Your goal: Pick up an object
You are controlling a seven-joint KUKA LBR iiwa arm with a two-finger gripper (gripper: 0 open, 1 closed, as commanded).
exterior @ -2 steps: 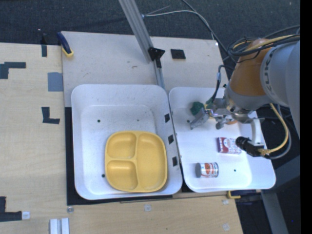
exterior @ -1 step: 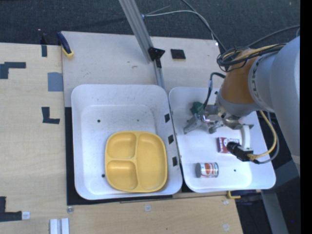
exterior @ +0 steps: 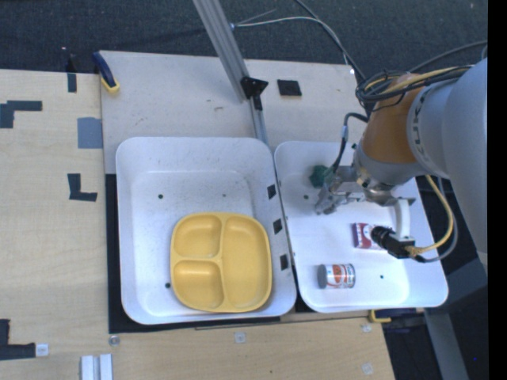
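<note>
White bins, two, side by side on the worktop (exterior: 182,93). Left bin (exterior: 142,165) holds a yellow divided plate (exterior: 222,261), lower centre of frame. Right bin (exterior: 301,236) has the candidates: small can (exterior: 337,275) w/ red-and-white label lying on its side, lower part of bin; red/white packet (exterior: 362,235) just above it, centre-right; dark green object (exterior: 319,175) near bin's upper left, partly hidden by the arm.

Grey arm w/ orange band comes in from frame right, wrist low over right bin. Tool (exterior: 326,204) sits just below and beside the green object, tips close to the bin floor. Can't tell if it's spread or closed, too small and blurred, and nothing visible between the tips.

Step, as I judge it: approach/descent for a grasp, prob. aimed at the green thing. No pick made yet. Next move needs the tool centred over one object, closed on it, then a straight lift. Risk: tips land beside the target, nudge it off.
</note>
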